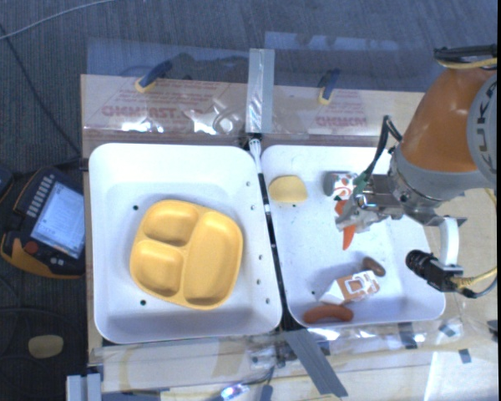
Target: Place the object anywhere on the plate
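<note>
Carrot (348, 237), seemingly beneath pincer (355, 211), right bin (401, 307)

Dark grey carpet floor (33, 73) crossed by thin cables (33, 61). Light wooden counter (192, 107) under taped plastic sheeting. Yellow-edged control pendant (50, 224) lying on the floor at left.

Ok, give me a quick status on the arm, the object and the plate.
Gripper over right bin, at orange carrot-like piece; grasp unconfirmed. Yellow plate in left bin.

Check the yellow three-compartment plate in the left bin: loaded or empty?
Empty. The yellow three-compartment plate shows bare yellow in all three wells; the small items lie in the right white bin.
</note>
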`<state>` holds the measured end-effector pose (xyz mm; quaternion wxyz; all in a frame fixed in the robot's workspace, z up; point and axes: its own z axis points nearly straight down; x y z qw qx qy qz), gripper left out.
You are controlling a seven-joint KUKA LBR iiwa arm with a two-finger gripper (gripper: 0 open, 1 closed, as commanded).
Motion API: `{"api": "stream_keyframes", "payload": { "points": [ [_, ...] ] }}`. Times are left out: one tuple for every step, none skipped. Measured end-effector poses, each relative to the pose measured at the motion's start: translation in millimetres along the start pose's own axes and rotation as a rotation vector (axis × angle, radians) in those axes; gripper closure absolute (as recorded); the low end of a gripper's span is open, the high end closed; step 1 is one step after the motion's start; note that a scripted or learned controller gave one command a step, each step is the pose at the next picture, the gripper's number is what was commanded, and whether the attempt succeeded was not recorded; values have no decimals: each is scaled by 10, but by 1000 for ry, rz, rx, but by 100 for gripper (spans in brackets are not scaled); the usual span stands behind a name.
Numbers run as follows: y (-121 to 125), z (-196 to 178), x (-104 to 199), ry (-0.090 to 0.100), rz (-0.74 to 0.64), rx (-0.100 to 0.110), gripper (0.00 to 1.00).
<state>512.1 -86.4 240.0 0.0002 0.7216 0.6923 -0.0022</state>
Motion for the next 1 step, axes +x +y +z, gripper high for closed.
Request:
{"api": "stream_keyframes", "payload": {
  "points": [
    [0, 0, 0, 0, 0, 0, 0]
  ]
}}
